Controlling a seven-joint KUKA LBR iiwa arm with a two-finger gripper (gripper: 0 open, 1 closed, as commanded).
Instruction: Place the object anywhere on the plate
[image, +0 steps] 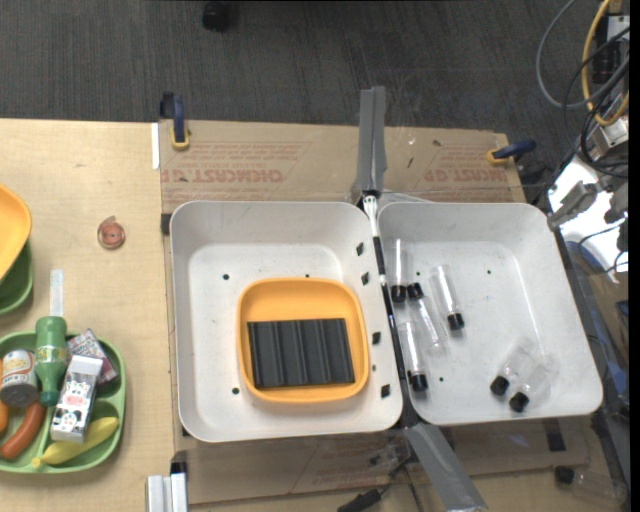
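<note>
The likeliest trouble, I reckon, is with the tubes themselves. The clear, black-capped tubes in the right bin (500, 250) look round and slick, so a closing pincer could squirt one sideways or set it rolling. One tube (397, 268) lies close along the wall between the bins, and a longer tube (411, 352) sits below it by the same wall, which leaves little room on that side. At the lower right of that bin, a pair of tubes (520, 372) lie touching, so a grab there may catch both or neither. The lone tube (445, 292) near the middle looks the easiest pick.

The orange plate (300, 290) sits in the left bin (210, 260), with a dark ridged insert (300, 352) on it; a tube dropped crosswise might roll.

Whether the pincer is spread or pressed together I cannot tell, nor how it stands to the tubes.
</note>
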